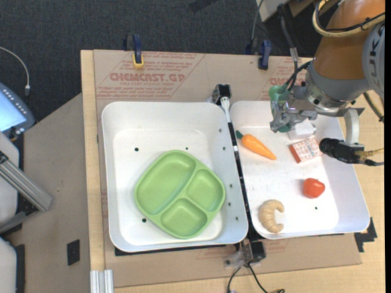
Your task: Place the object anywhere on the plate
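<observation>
1. Cardboard sheeting [183,66] under two white bins forms the work surface.
2. No object is between the gripper's fingers, and which one it will take cannot be told; a glossy tapered orange carrot [257,146] lies nearest, at seven o'clock from the gripper [282,124].
3. Whether that claw is released or clenched cannot be told.
4. At nine o'clock, the left bin [116,163] holds a smooth green three-compartment plate [179,193], probably awaiting delivery.
5. A tomato [313,188], a croissant [272,215] and a small carton [304,149] share the right bin [351,206].

- The brown board [183,72] covering the bench carries red printed lettering along its far edge, behind the left bin [116,163]; it reads roughly "CHEMCAST GP".
- Smaller red lines above and below that word are too fine to read.
</observation>
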Available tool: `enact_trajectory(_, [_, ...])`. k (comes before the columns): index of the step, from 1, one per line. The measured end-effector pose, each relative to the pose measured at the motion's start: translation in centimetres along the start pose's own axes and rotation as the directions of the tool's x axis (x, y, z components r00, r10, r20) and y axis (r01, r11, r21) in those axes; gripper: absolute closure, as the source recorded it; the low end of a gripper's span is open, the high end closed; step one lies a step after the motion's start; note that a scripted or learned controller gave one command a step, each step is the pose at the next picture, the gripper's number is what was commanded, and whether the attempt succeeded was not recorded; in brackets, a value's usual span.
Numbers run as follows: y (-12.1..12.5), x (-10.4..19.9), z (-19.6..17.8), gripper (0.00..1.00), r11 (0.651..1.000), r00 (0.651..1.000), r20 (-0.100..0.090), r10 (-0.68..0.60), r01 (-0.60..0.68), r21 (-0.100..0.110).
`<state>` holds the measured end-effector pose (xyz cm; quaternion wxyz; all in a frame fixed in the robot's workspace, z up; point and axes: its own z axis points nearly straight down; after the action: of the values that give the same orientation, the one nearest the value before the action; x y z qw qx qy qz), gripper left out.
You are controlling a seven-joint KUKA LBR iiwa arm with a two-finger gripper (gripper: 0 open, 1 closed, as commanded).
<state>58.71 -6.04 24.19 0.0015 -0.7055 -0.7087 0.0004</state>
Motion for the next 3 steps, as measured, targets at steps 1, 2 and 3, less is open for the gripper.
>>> enact_trajectory(1, [0.2,4.8,1.2,1.0,1.0,1.0,0.0,0.001,-0.001,0.0])
enact_trajectory(2, [-0.1,9.7,0.6,1.0,1.0,1.0,-0.001,-0.002,0.002,-0.004])
enact_trajectory(3, [-0.4,15.2,1.7,1.0,1.0,1.0,0.0,-0.001,0.001,0.001])
